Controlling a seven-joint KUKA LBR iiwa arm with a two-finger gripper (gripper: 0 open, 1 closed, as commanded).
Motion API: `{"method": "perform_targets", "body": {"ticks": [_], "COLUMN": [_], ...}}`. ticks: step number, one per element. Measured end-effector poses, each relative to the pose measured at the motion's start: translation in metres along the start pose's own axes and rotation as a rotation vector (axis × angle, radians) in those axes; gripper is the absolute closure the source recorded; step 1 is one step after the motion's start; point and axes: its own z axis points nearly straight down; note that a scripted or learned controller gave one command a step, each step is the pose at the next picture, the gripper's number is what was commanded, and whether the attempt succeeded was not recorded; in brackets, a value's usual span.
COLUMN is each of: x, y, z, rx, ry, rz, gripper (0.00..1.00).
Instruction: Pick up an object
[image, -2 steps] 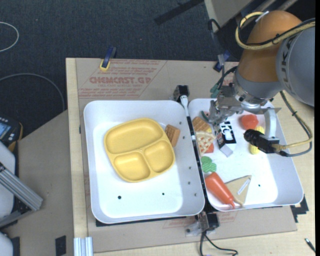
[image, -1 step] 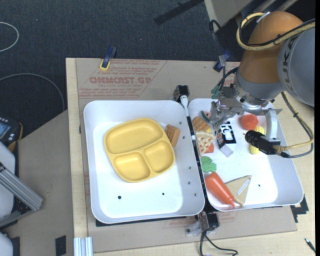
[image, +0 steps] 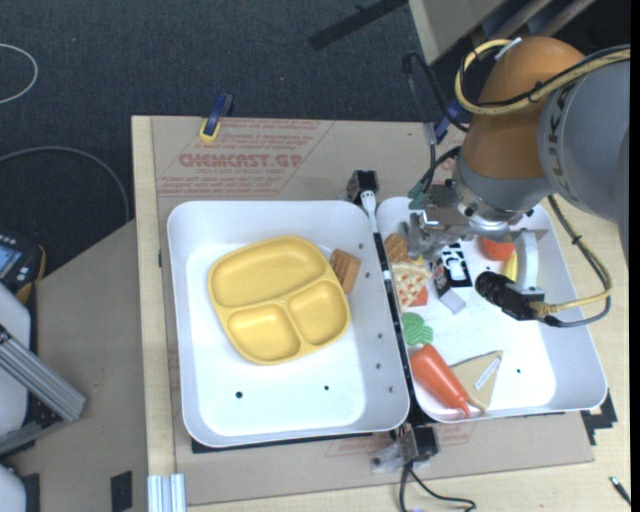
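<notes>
**Position.** The arm reaches in from the right and is lowered over the far left part of the right bin. The hand sits low among the toys there. Its body hides the tips, so I cannot tell whether it is open or closed, and nothing can be confirmed as gripped.

**Task items.** No single target is named. Nearest the hand are a toy pizza slice, lying against the bin's left wall, and a small brown piece just beyond it. Further toward the near edge lie a green toy, a toy carrot and a beige wedge. A yellow piece lies toward the bin's far right side. The left bin holds a yellow divided plate, with a brown block touching its right rim.

**Risks, as judged.**
- Crowding: the items under the hand lie close together, so a closure may catch two at once or pinch an edge and slip off.
- Wall proximity: the pizza slice is flat and tight to the wall, which leaves little room beside it. A descent there may strike the rim or push the slice rather than grip it.
- A flat item may offer little to hold and could drop on lifting.
- Nearby toys may be nudged across the bin.
</notes>
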Motion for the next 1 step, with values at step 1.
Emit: {"method": "perform_targets", "body": {"ticks": [1], "x": [-0.0021], "y": [-0.0042], "z": [-0.0089], "rx": [-0.004], "ry": [-0.001], "rz": [0.001], "gripper": [1.00]}}
